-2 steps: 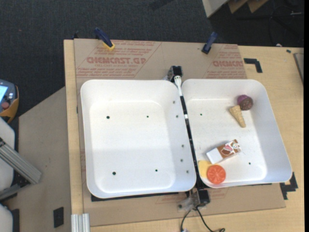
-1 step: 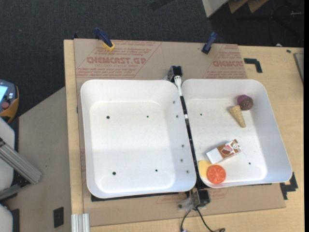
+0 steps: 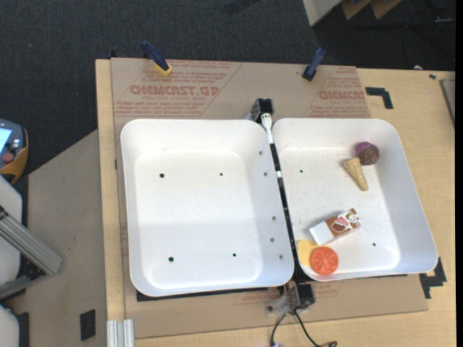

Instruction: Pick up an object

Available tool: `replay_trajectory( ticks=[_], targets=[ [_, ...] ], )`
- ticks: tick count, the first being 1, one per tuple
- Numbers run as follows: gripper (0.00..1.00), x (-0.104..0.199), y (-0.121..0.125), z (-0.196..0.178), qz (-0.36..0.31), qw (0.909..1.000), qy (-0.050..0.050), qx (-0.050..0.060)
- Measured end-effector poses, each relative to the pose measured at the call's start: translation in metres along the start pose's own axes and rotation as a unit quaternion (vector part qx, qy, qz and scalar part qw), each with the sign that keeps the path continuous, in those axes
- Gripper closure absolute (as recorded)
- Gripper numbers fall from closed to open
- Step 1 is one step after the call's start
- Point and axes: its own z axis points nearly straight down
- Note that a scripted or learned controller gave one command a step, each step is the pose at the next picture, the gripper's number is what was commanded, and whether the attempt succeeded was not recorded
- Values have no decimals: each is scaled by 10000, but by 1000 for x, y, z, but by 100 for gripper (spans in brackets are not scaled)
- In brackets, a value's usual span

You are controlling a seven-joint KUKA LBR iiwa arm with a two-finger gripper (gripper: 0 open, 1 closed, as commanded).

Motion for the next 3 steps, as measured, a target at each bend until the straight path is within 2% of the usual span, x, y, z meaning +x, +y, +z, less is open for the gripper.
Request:
replay_trajectory(
  ticks=[1, 2, 3],
  targets=[
    [100, -37, -54, 6, 59, 9999, 24, 90],
    [100, -30, -5, 137, 19, 9999, 54, 147],
    [100, 10, 57, 0, -6, 10000, 3, -10]
  ],
)
